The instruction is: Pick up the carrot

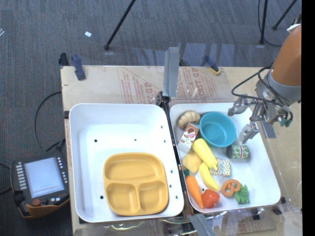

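The carrot (195,191) is orange with a small green top and lies along the front left of the right bin (263,173), between the bin's left wall and a red tomato (210,198). My gripper (239,123) hovers over the back right of that bin, just right of a blue bowl (216,129) and far from the carrot. Its two fingers stand apart, open, with nothing between them.
The right bin also holds a bread roll (188,118), a small carton (187,136), two yellow items (204,153), a can (239,151), a pretzel (230,187) and a green piece (241,194). A yellow divided plate (136,183) lies in the left bin (98,127).
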You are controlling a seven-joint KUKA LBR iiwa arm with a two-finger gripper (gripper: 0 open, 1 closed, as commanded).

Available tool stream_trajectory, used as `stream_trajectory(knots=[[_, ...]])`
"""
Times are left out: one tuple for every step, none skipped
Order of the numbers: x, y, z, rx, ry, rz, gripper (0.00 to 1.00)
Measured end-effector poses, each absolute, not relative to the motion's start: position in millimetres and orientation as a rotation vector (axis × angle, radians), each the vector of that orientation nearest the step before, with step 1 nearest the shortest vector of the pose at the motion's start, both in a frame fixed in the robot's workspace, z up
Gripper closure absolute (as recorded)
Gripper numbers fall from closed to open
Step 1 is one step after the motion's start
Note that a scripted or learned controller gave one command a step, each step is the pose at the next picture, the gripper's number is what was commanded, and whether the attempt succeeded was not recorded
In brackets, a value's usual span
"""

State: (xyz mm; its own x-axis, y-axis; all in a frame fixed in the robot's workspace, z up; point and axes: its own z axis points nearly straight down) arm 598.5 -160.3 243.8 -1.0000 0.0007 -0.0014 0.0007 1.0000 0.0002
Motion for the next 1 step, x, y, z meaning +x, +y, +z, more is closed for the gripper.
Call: stream_trajectory(knots=[[616.0, -79.2, 196.5, 0.126, 3.142, 0.005, 0.0]])
